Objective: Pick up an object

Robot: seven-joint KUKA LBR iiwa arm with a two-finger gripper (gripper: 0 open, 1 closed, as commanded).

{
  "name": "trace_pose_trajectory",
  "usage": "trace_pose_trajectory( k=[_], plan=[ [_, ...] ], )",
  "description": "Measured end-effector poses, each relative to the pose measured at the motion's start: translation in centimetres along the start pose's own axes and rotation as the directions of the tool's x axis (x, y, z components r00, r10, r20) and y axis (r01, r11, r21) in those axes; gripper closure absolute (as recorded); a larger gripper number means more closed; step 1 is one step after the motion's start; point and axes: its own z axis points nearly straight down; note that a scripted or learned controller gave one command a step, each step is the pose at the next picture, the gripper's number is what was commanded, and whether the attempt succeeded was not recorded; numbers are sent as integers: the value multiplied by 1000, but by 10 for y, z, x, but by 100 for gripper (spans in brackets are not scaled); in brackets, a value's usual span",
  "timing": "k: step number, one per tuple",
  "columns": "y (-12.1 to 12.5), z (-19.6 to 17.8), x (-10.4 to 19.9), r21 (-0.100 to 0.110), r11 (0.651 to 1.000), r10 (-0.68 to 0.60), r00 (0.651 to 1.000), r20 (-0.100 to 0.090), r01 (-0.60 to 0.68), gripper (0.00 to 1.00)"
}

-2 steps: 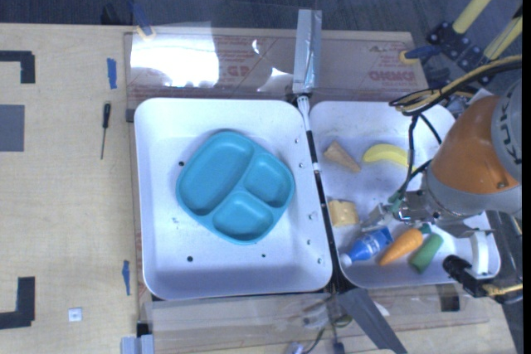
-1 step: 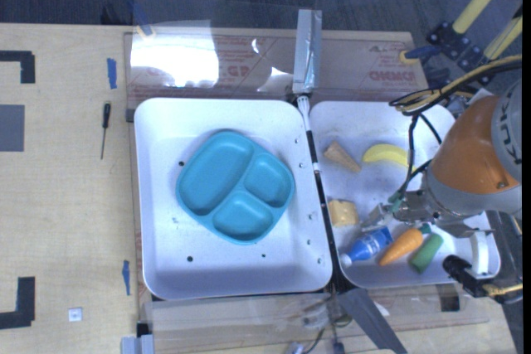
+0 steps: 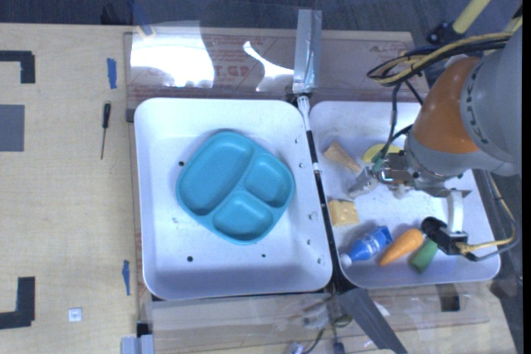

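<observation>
In the right bin (image 3: 473, 273) lie several small objects. A tan wedge (image 3: 338, 153) sits near the bin's left wall, with a tan cube (image 3: 343, 212) below it. A yellow object (image 3: 376, 152) is partly hidden behind the wrist. Along the front lie a blue-and-white bottle (image 3: 367, 244) and an orange carrot with a green top (image 3: 404, 247). My gripper (image 3: 365, 181) hangs low over the middle of this bin, between the tan wedge and the tan cube and just right of both. I see nothing held in it.
The left bin (image 3: 158, 261) holds a blue divided plate (image 3: 236, 185). A ridge (image 3: 315, 178) separates the two bins. A clear plastic sheet (image 3: 207, 54) lies behind the bins, and a thin black tool (image 3: 104, 127) rests on the bench at the left.
</observation>
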Motion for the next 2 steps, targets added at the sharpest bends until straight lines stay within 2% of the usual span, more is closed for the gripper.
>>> trace_pose_trajectory(
  k=[1,2],
  plan=[
    [2,-10,0,-2,1000,-3,1000,1,3,100],
    [1,-9,1,0,1000,-3,1000,1,3,0]
  ],
)
